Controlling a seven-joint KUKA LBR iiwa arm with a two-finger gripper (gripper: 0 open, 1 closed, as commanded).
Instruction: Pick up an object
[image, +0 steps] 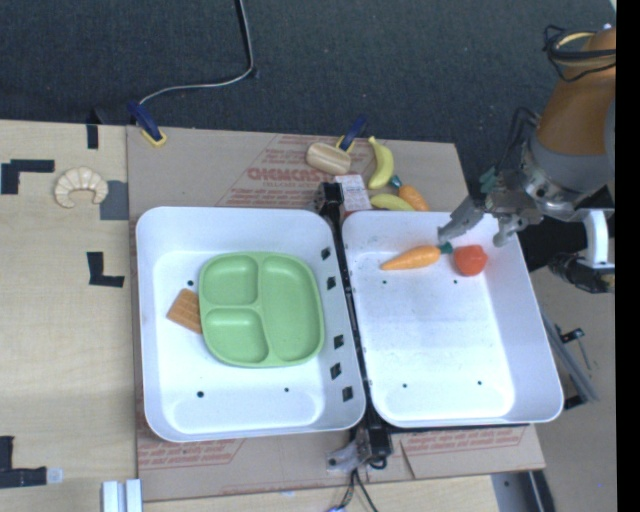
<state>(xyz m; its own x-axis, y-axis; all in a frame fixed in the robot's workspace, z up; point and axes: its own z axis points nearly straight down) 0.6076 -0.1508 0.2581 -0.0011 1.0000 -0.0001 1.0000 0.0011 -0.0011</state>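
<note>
**Open gripper above the toy carrot and tomato**

The gripper (480, 225) hangs over the far right corner of the right bin (440, 340), its two fingers spread apart with nothing between them. Just below lie two toy foods on the white floor — a carrot (411, 259), orange and tapered, with its thick green-tipped end toward the gripper, and a round red tomato (470, 260) beside that end. The left bin (160, 330) holds a pale green divided plate (262, 308) with a brown cracker-like piece (185, 311) tucked at its left edge. Beyond the bins sit a banana (381, 165) and a bread roll (327, 157); a croissant (80, 186) lies far left.
</note>
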